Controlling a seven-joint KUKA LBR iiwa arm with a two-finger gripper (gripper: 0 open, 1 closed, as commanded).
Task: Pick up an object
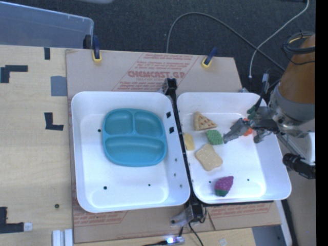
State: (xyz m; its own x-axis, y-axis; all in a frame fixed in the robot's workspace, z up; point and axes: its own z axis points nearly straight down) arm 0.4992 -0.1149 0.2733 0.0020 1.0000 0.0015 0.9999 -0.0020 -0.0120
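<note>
Honestly, with my gripper (237, 131) low in the right bin (266, 188), just beside the green piece (214, 137), I'd judge that small toy light and rigid, best pinched across its narrow sides.

Blue divided plate (135, 138) sits in left bin (82, 188). Both bins rest on a cardboard sheet (154, 70) on the desk (31, 137), yellow clamps (96, 53) at far edge. Clear plastic tub (41, 27) far left.
</note>
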